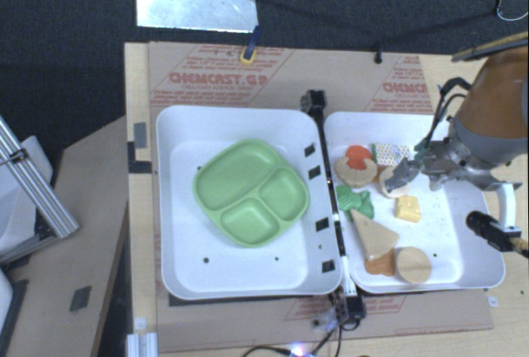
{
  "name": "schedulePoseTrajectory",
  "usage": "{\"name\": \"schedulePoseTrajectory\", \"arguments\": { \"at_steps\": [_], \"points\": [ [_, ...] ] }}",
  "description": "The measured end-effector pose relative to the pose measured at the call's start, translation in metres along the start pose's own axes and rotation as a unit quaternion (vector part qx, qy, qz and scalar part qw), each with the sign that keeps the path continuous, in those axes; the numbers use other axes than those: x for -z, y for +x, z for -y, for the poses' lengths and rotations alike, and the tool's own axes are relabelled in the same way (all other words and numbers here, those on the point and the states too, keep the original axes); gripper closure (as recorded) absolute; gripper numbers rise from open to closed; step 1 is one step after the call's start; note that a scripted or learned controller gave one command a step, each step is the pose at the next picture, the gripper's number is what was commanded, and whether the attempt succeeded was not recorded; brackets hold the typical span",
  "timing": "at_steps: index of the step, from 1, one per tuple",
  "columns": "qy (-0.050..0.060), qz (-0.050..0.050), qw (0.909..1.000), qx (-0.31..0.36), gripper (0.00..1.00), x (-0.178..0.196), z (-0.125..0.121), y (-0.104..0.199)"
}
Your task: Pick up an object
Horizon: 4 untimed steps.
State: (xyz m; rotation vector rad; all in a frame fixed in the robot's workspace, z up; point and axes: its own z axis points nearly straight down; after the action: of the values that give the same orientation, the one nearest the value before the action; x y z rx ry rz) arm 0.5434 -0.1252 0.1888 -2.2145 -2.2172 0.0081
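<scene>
My gripper (400, 179) hangs over the right bin (471, 219), its grey fingers pointing down-left near a pale round piece at the bin's middle. Just left of it lie a round bun with a red top (356, 164) and a patterned block (388, 153). A yellow cube (407, 209) sits just below the fingertips. Lower down are a green leafy piece (353, 200), a tan wedge (374, 235), an orange piece (379, 264) and a tan disc (412, 264). Nothing shows between the fingers.
The left bin (178, 264) holds a green divided plate (250, 192). A black divider with clips (326, 182) runs between the bins. The arm's orange band (500, 91) and grey wrist crowd the right bin's right side, with a black part (488, 230) by its rim.
</scene>
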Motion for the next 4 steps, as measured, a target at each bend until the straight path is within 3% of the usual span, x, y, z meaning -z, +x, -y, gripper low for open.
{"name": "schedulePoseTrajectory", "arguments": {
  "at_steps": [1, 2, 3, 4],
  "points": [
    [-0.005, 0.001, 1.0000, 0.001, 0.00, 0.005, -0.003, 0.000],
    [-0.003, 0.000, 1.0000, 0.000, 0.00, -0.058, -0.001, 0.001],
    [-0.010, 0.004, 0.9999, -0.001, 0.00, -0.100, -0.005, -0.002],
    [-0.010, 0.002, 0.9999, -0.001, 1.00, -0.091, -0.005, 0.000]
  ]
}}
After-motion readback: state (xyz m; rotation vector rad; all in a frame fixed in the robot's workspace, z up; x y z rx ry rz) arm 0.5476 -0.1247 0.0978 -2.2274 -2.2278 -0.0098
